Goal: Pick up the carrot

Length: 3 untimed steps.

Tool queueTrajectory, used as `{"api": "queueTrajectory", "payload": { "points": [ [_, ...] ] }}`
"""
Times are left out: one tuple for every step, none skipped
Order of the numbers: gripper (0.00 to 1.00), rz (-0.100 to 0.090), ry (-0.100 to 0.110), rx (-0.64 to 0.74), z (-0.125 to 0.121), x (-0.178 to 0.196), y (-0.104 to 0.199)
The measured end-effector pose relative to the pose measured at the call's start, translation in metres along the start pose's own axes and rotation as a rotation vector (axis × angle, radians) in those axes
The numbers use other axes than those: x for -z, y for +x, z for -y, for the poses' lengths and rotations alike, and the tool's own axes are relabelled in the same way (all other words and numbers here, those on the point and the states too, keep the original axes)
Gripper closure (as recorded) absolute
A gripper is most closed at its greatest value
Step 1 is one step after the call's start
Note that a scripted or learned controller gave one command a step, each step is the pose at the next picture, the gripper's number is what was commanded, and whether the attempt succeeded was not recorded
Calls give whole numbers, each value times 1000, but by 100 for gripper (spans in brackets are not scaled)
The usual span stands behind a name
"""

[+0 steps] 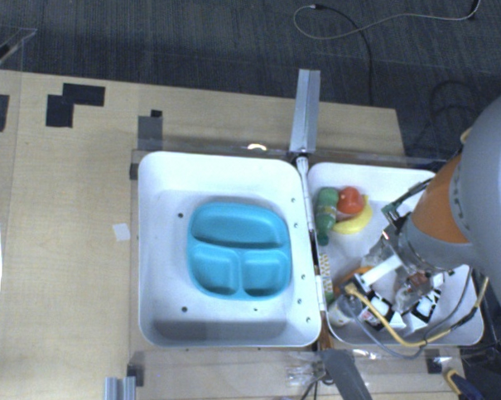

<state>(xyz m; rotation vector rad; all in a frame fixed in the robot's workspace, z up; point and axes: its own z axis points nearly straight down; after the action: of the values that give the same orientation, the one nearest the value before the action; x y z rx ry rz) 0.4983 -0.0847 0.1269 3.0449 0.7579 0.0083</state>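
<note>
Your gripper [393,294] sits low in the right bin [376,179], under the wrist and its cabling, and you cannot tell whether it is released or clenched. Nothing orange shows at it, so treat any lift from here as likely to come up empty.

Just beyond the gripper, toward the bin's far-left corner, lies a yellow banana-shaped piece [355,224]. Touching it on the far side is the carrot [350,199], which, as best you can judge at this size, is the orange-red piece. A green piece [325,208] is pressed against its left. The three are packed together, so the main risk is a closure that catches the yellow or green neighbour instead, or nudges the cluster and rolls the carrot aside.

The group also lies close to the bin's wall and far corner. A descent there could clip the rim or push the carrot against the wall, where the gripper cannot get round it.

Farther left, the left bin [162,233] and its blue tray [236,248] are well apart and unlikely to interfere.
</note>
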Motion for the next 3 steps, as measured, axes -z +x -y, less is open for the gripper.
{"api": "queueTrajectory", "payload": {
  "points": [
    [0,3,6,-208,-20,-28,-17],
    [100,6,7,-195,-20,-21,-16],
    [100,7,6,-277,-71,37,4]
  ]
}}
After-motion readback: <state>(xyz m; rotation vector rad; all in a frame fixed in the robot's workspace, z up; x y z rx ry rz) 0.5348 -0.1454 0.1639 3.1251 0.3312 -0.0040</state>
